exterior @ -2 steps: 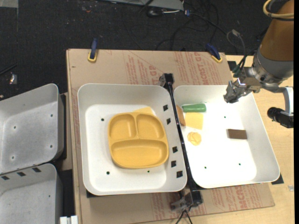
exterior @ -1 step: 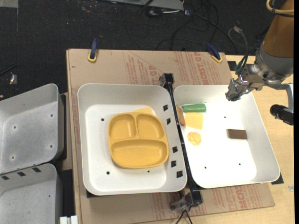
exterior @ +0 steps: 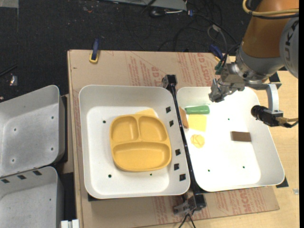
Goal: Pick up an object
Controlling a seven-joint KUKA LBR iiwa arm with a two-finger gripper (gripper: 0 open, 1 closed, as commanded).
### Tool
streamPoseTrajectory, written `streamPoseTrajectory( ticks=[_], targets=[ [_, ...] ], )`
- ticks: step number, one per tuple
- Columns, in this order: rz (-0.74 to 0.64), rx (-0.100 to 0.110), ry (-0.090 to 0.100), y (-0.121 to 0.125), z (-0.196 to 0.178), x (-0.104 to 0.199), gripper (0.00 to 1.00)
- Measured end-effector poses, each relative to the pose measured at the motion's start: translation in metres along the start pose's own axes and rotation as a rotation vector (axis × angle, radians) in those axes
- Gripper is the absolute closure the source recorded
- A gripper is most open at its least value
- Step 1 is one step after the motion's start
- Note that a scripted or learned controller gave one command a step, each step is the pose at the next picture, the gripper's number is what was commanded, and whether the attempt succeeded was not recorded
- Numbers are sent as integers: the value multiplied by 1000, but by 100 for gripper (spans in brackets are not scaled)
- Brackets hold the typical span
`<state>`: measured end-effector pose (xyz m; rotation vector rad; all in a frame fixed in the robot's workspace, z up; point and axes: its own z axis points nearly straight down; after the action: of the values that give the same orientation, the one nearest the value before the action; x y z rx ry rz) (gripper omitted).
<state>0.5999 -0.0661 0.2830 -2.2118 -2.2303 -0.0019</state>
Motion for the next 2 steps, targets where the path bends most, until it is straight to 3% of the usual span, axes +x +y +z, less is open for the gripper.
streamPoseTrajectory(
  ticks=[2],
  targets=[
    [1, 1, 0, 7, 18, 100, 100]
  ],
)
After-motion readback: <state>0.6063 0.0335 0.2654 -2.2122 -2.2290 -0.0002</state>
